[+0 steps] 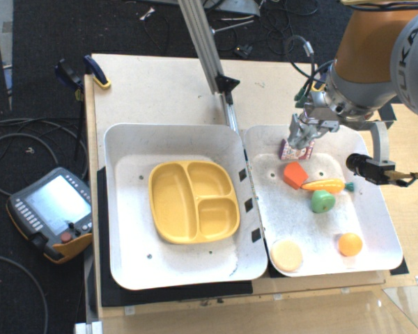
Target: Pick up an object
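Gripper [301,145] low over pink box [291,152] in rt bin [376,221], grip state unclear

On my own arm [404,54], at the far right of the scene, part of a maker's name stood in dark letters on the grey casing; I could read "UK" and little more, the rest cut off by the edge. The small pink and white box [293,149] in the right bin [376,214] carried some print, too small to read. The handheld pendant [52,214] on the floor at the left had a lit screen, but nothing on it was legible.
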You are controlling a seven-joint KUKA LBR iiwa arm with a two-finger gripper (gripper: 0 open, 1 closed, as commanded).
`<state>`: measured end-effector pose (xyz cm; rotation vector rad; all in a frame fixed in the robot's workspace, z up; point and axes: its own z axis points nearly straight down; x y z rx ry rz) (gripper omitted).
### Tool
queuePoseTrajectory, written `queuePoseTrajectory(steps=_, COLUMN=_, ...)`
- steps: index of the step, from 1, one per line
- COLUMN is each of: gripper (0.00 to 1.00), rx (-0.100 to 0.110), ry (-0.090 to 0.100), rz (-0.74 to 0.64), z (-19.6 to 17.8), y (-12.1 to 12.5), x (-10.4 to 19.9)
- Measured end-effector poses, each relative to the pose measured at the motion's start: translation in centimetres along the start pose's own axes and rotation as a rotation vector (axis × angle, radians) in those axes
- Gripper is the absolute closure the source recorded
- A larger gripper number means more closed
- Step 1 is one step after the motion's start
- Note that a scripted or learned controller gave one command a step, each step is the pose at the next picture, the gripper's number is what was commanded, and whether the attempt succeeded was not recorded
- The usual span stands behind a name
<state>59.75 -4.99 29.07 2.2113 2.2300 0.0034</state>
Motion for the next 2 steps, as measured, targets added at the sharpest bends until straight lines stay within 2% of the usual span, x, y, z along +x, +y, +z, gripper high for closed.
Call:
queuePoseTrajectory(steps=1, gripper=1.00, rx=0.003, ry=0.000, rz=0.001, z=1.9, y=1.7, x=5.7)
queuePoseTrajectory(steps=2, gripper=1.00, rx=0.003, ry=0.000, rz=0.001, z=2.7, y=2.1, x=10.3)
